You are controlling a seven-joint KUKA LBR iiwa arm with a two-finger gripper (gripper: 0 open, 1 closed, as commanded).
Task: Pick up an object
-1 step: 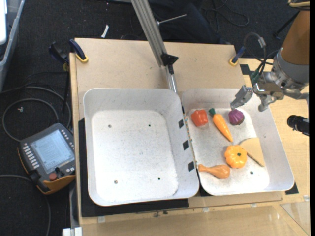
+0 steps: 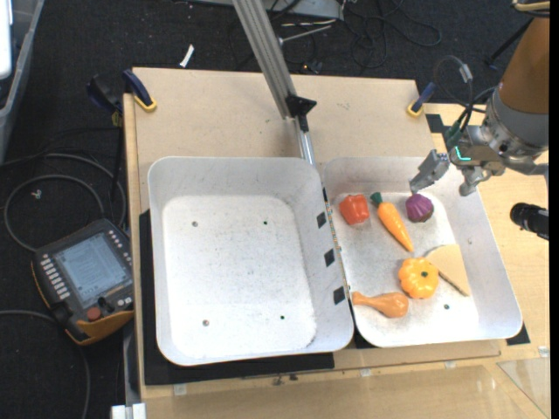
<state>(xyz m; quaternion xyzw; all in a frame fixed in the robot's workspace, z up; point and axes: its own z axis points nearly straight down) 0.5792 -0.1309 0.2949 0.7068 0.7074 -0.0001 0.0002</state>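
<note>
In the camera view, the right bin held six small toy foods: a red pepper, a carrot, a purple onion, a yellow pumpkin, a tan wedge that looked like cheese, and an orange-tan gourd near the front rim. The left bin stood just beside it. All these toys seemed to be light, hollow plastic, stiff and smooth, so I judged that they could slip or roll away if the fingers closed off centre. The carrot was probably the easiest to take, with the fingers across its narrow middle; the onion was the nearest to the tool, but round, so it would need a grip straight over its widest part. The gripper hung above the back edge of the right bin, just up and right of the onion, and it touched nothing. Its two fingers were spread wide apart and held no object. The grey wrist with the orange band reached in from the right, tilted down toward the bin.
</note>
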